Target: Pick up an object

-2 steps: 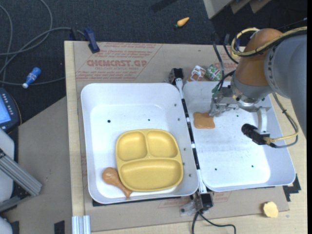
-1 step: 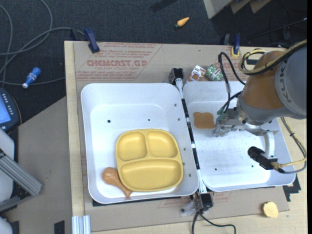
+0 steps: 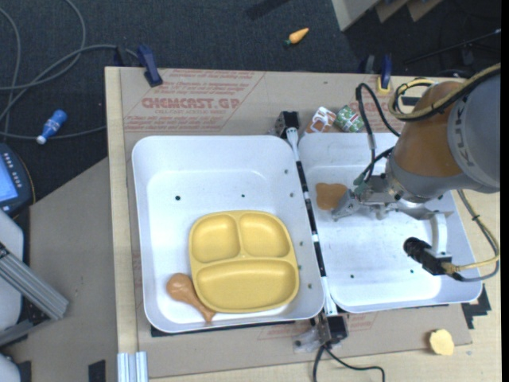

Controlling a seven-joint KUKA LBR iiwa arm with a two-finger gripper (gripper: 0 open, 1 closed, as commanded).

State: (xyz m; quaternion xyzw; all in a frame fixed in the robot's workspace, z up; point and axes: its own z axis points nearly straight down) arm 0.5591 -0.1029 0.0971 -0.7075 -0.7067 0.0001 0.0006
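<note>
A small flat brown piece [image 3: 329, 193] lies in the right bin [image 3: 382, 285], near its left wall. My gripper [image 3: 347, 207] is down in this bin, just right of and slightly in front of the brown piece, close to touching it. The grey arm with its orange band [image 3: 425, 146] reaches in from the right and covers the bin's back right part. In the left bin [image 3: 159, 181] a yellow divided plate [image 3: 242, 261] sits toward the front. A tan drumstick-shaped toy [image 3: 187, 291] lies against the plate's front left edge.
Small printed packets [image 3: 336, 119] rest on the bench behind the right bin. A yellow lump [image 3: 440, 341] sits on the bench at the front right. Blue clamps [image 3: 148, 64] hold the board's back edge. Black cables loop around the arm over the right bin.
</note>
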